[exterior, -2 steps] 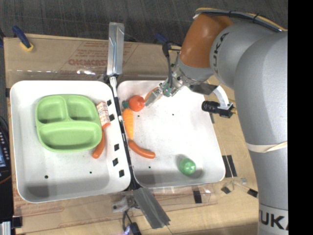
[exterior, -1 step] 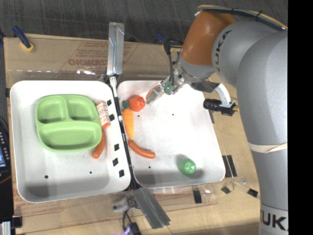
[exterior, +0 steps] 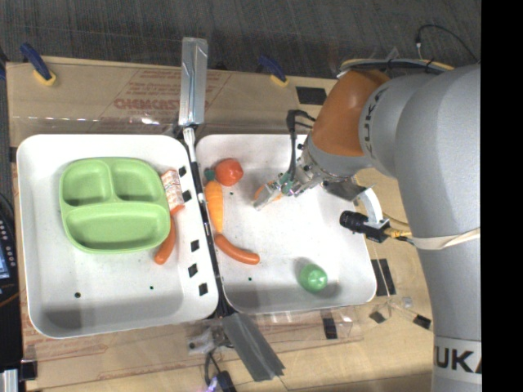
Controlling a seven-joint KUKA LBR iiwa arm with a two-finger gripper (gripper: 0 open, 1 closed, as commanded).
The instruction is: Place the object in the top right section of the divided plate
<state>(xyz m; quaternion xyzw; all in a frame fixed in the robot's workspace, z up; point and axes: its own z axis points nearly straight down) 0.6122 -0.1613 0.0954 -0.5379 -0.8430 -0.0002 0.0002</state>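
Green divided plate (exterior: 114, 205) in left bin (exterior: 41, 243). Right bin (exterior: 351, 256): tomato (exterior: 228, 171), carrot (exterior: 214, 204), sausage (exterior: 236, 251), green ball (exterior: 312, 278). Gripper (exterior: 274, 193) low over right bin; whether spread or pinching, cannot tell. Small packet (exterior: 172, 189) beside plate.

green divided plate (exterior: 114, 204), three sections, flat in left bin, upper part

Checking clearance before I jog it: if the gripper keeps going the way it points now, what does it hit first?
The gripper points left and slightly down across the right bin. The carrot by the divider looks like the first thing in that line, though depth is unclear from above.
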